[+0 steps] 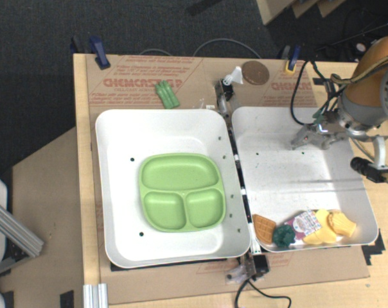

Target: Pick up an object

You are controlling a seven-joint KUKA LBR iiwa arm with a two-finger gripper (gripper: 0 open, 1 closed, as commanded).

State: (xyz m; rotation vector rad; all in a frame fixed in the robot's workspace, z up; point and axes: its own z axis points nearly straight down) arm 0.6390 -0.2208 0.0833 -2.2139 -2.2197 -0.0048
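Pincer (pixel 309 136) hung over the upper part of the right bin (pixel 277 172), near its far rim; fingers too blurred to tell whether spread or pressed together, nothing seen between them. Arm (pixel 367 88) reached in from the right. Objects sat bunched along the right bin's near edge, well apart from the pincer: waffle piece (pixel 264 228), dark green lump (pixel 284 236), wrapped packet (pixel 306 222), yellow pieces (pixel 332 228). Left bin (pixel 117 146) held a green divided plate (pixel 181 191). Counter (pixel 136 79) carried both bins.
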